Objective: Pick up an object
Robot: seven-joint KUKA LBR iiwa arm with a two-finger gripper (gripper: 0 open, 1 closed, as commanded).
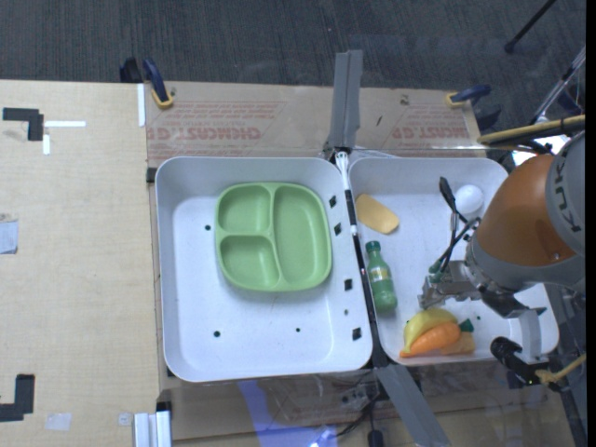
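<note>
The right white bin (414, 163) holds a small green bottle (380, 277) lying along its left wall. A pale yellow flat piece (377, 214) lies above the bottle. A yellow banana (425, 323) and an orange carrot (436, 339) lie together at the bin's front edge. A white-headed spoon with a dark handle (467, 198) lies near the back right. My gripper (436, 292) is low in this bin, just above the banana and to the right of the bottle. The arm's orange band (526, 217) covers the bin's right side.
The left white bin (186, 287) holds a green divided plate (274, 237). A grey divider bar (346, 101) runs back from between the bins. Clamps (156, 84) sit at the cardboard's back corners. Bare wooden bench (74, 277) lies to the left.
</note>
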